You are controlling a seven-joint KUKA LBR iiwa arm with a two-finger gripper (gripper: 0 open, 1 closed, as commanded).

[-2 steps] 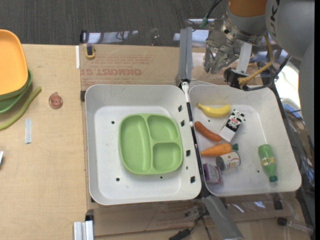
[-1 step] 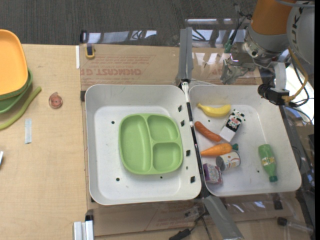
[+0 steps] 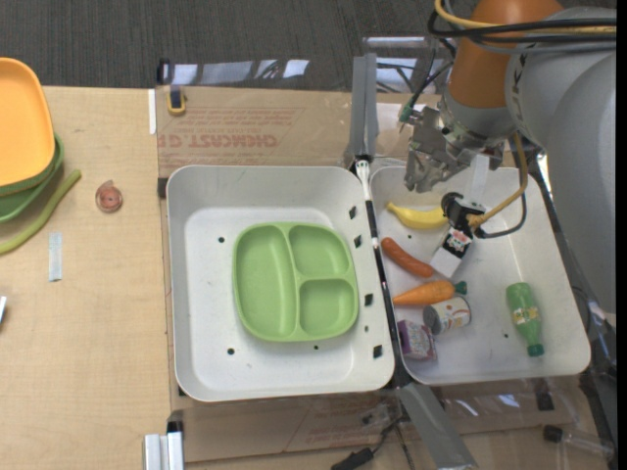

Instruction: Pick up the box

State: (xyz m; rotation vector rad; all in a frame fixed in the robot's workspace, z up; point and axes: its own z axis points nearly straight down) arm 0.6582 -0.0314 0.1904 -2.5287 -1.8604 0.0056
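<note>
Gripper (image 3: pixel 423 174) hung near banana (image 3: pixel 416 215), well apart from purple box (image 3: pixel 415 340); claw state couldn't be told. Can (image 3: pixel 450 314) just beside box risked a wrong grab.

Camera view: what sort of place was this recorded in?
Probably a robotics lab bench for pick-and-place trials: a robot arm reaches over a white bin with a banana and carrot, beside a second bin holding a green divided plate.

Green divided plate (image 3: pixel 294 282) in left bin (image 3: pixel 196 292); banana (image 3: pixel 416 215), carrot (image 3: pixel 426 294), perhaps a sausage (image 3: pixel 404 258) in right bin (image 3: pixel 560 292).
</note>
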